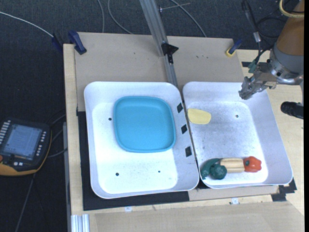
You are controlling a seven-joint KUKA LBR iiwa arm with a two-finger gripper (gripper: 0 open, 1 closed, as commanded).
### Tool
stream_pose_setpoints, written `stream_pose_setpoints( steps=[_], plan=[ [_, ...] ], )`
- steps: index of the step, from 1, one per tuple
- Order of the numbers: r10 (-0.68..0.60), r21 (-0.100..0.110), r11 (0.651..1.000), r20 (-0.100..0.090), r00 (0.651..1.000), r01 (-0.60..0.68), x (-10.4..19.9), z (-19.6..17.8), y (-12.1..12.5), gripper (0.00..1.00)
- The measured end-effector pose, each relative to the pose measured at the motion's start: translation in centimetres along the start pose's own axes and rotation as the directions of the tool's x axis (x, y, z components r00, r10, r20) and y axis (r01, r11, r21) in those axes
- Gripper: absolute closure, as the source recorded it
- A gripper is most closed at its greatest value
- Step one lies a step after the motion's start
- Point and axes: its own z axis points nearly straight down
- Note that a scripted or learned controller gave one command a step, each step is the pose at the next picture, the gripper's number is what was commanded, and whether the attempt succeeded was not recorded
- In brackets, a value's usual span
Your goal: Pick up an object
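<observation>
In the right bin [270, 124] a pale yellow flat piece [199, 116] lies near the left wall. Along the bin's front wall lie a dark green lump [214, 170], a tan wooden cylinder [232, 165] and a red piece [252, 164], touching in a row. A light blue square plate [144, 123] rests in the left bin [99, 144]. My gripper [247, 92] hangs over the right bin's far right corner, well away from all the objects, with nothing seen between its fingers.
A slanted metal pole [155, 23] runs down to the gap between the bins. Blue clamps [77, 41] sit at the bench's back corners. A handheld pendant [21, 144] lies off the bench to the left. Cables trail across the dark floor.
</observation>
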Motion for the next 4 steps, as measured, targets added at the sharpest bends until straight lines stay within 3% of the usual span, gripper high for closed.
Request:
stream_pose_setpoints(
  steps=[1, 4],
  plan=[
    [0.0, 0.008, 1.0, -0.002, 1.0, 0.0, 0.0, 3.5, -0.1, 1.0],
    [-0.004, 0.005, 1.0, -0.003, 1.0, 0.004, 14.8, 2.5, 0.1, 1.0]
  ],
)
